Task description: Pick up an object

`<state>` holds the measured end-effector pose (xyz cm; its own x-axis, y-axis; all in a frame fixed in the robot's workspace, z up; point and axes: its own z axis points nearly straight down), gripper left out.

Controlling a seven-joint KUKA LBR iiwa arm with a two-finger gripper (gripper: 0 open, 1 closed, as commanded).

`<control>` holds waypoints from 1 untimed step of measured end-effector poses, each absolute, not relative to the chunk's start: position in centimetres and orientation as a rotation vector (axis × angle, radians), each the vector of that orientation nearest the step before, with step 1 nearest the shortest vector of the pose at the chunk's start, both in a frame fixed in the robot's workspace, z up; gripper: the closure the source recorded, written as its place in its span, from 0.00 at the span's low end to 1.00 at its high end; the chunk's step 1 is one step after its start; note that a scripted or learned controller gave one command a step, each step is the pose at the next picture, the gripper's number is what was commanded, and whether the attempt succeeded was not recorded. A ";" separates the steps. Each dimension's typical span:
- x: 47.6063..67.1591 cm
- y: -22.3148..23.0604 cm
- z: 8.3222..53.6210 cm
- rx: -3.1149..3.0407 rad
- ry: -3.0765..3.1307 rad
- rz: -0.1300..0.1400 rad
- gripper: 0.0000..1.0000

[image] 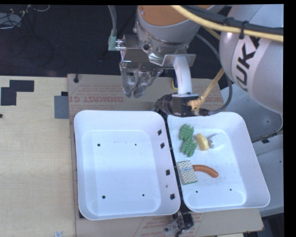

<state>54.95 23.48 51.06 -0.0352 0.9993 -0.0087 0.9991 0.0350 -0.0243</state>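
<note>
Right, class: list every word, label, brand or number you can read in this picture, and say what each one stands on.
"UK", large black letters, cut off by the frame edge: on the arm's white casing.
Red print, seen upside down and mirrored, too unclear to spell out: on the brown board behind the left bin.
More red print on the board's near edge: too small to read.
Patterned packet in the right bin: no legible text.

The grey arm (252,51) reaches in from the right at the top of the view, its orange band (166,14) above the wrist. The pincer (137,83) hangs downward below the wrist, its fingers close together with nothing between them.
</note>
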 end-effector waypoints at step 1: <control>54.9 23.6 52.0 -2.166 -2.258 0.043 1.00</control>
